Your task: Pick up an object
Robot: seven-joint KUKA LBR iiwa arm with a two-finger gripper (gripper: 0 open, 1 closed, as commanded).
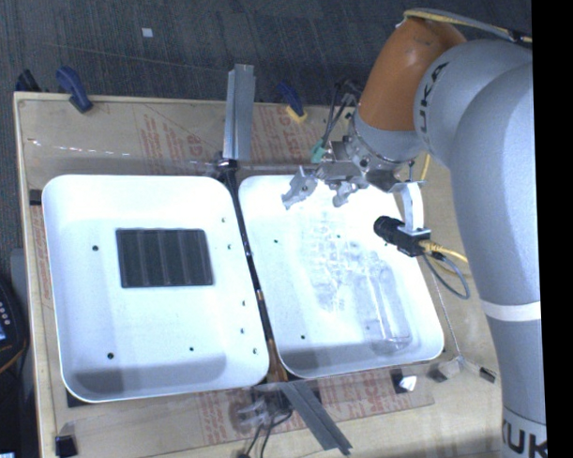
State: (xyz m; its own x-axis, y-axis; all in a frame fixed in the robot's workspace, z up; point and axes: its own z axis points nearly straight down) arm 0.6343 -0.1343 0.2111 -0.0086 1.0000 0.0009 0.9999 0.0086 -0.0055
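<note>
My gripper (317, 194) hovers over the far edge of the right bin (289, 359), its two fingers (295, 191) spread apart and nothing between them, so it is open. Below it in that bin lies a clear, see-through bottle-like object (387, 314), near the right wall and hard to make out against the white floor. More faint transparent material (333, 259) lies toward the bin's middle. A dark grey ribbed rectangular block (165, 257) lies flat in the middle of the left bin (71, 372), far from the gripper.
A metal divider post (237, 108) stands at the back between the bins. A black cable part (399, 233) hangs from the wrist over the right bin's right side. Blue clamps (75, 93) hold the board's far edge.
</note>
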